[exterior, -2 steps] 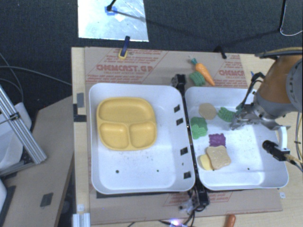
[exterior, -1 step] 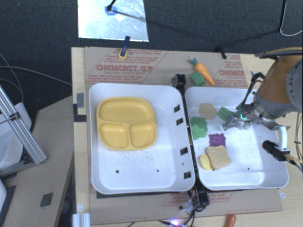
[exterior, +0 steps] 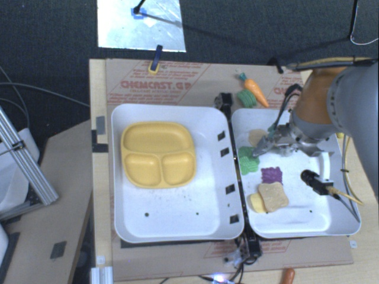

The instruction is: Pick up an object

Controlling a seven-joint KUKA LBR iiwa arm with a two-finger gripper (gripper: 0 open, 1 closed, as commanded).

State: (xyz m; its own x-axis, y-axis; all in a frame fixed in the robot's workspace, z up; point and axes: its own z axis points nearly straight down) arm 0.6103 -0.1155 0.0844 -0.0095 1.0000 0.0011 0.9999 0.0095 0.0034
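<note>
The right bin (exterior: 296, 220) holds several toy foods. A green leafy piece (exterior: 247, 161) lies at its left wall, with a purple piece (exterior: 272, 174) just to its right. A slice of toast (exterior: 273, 196) overlaps a small yellow piece (exterior: 256, 203) nearer the front. A tan round piece (exterior: 256, 136) sits toward the back. My gripper (exterior: 264, 147) reaches in from the right, low over the bin. Its tip is between the tan piece and the green piece, close to the green one's upper edge. Nothing is visibly held.
The left bin (exterior: 172, 218) bears a yellow divided plate (exterior: 159, 154). A toy carrot (exterior: 255, 88) and a green piece (exterior: 246, 99) lie on the bench behind the right bin. A black fitting (exterior: 315, 181) with cables hangs off the arm over the bin's right side.
</note>
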